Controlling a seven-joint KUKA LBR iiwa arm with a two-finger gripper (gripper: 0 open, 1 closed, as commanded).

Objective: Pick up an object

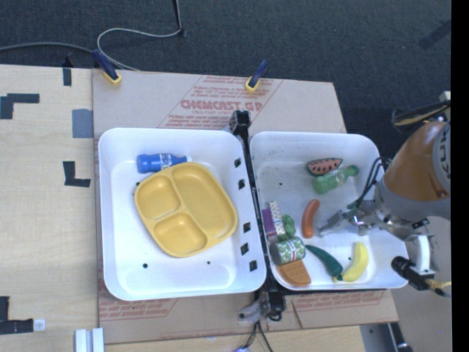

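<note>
Nearest the camera, along the right bin's [366, 147] front edge, an orange wedge [295, 272], a green can [288, 250], a dark green pepper [325, 260] and a banana [357, 262] are lying close together. The banana is lying just below the gripper [338, 221], its long axis running upright in the view and curving slightly. The gripper is hanging over the bin's middle, pointing left toward a red sausage [310, 218] just beside its tip; that sausage is also lying upright in the view. Whether the claw is spread or closed cannot be told, since the tip is blurring against the white floor. Farther back, a watermelon slice [325, 166] and a green piece [334, 179] are sitting near the rear wall. The arm's [418, 169] body is cutting off the bin's right wall.

In the left bin [117, 218], a yellow tray [185, 207] is resting with a blue bottle [160, 161] behind it.
</note>
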